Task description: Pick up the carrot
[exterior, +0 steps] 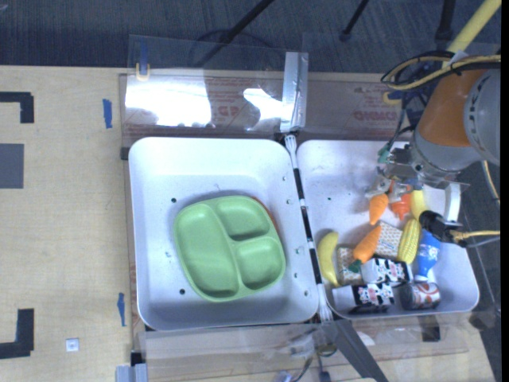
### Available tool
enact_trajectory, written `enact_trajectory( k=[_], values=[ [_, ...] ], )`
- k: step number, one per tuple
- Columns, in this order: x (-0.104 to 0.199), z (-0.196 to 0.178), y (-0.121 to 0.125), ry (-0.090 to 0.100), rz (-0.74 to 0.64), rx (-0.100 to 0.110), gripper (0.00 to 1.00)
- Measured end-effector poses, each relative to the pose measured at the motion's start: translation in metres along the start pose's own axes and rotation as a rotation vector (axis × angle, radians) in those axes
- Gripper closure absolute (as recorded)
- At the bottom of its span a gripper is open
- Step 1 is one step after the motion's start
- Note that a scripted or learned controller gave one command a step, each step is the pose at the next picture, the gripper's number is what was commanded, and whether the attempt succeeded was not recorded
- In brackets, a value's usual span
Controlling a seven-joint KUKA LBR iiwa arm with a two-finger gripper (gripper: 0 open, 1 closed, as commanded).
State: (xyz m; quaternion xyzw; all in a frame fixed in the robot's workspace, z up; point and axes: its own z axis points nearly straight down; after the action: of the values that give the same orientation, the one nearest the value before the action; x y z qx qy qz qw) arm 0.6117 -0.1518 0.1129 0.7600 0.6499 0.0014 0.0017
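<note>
Carrot (367, 245): one, orange, tapered, lying in the right bin (334, 177) among the pile along that bin's near side. Its long axis ran on a slant in the camera view, thick end up and to the right, thin end down and to the left, toward the banana (327, 255). A pale speckled block (388, 238) touched its right side; the corn cob (409, 239) lay just beyond that.

My gripper (395, 175): one, hanging over the far right part of the same bin, under the orange band (445, 118). How far open it was I could not tell, nor whether it had hold of anything.

Relation, as I judged it: the carrot lay toward the lower left of the gripper in the view, near but not under it. Between the two sat a smaller orange lump (378, 207) and another orange piece (400, 205) (I could not name either with certainty, and either could be taken for the target by mistake). The coming move called for travel down-left past these, with the wrist turned so the jaws would close across the carrot's slant, not along it.

Left bin (143, 213): one green divided plate (231, 247), well apart from the work.
</note>
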Motion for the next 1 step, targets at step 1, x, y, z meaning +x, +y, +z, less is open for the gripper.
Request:
enact_trajectory(
  k=[1],
  values=[
    [0.0001,-0.0001,0.0000,0.000,0.000,0.001,0.00]
  ],
)
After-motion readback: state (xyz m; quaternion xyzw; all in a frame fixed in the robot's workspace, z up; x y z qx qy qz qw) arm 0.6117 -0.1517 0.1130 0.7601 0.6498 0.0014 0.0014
